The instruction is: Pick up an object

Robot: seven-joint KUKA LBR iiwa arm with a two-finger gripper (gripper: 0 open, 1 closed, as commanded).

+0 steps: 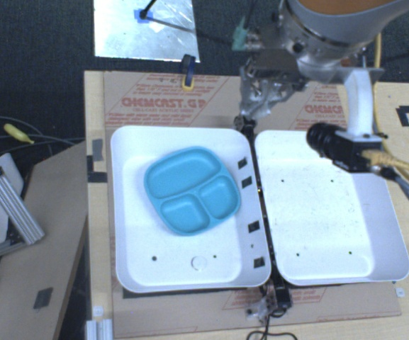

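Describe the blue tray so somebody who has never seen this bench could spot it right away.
Two shallow white bins sit side by side; look in the left bin. The blue tray lies flat near its middle. It is a light blue divided plate with three compartments, the one coloured thing against the white.

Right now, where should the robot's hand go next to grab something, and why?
Probably down and toward the left bin. The blue tray lies there, and the gripper hangs over the bins' far edge near the divider, apart from it.
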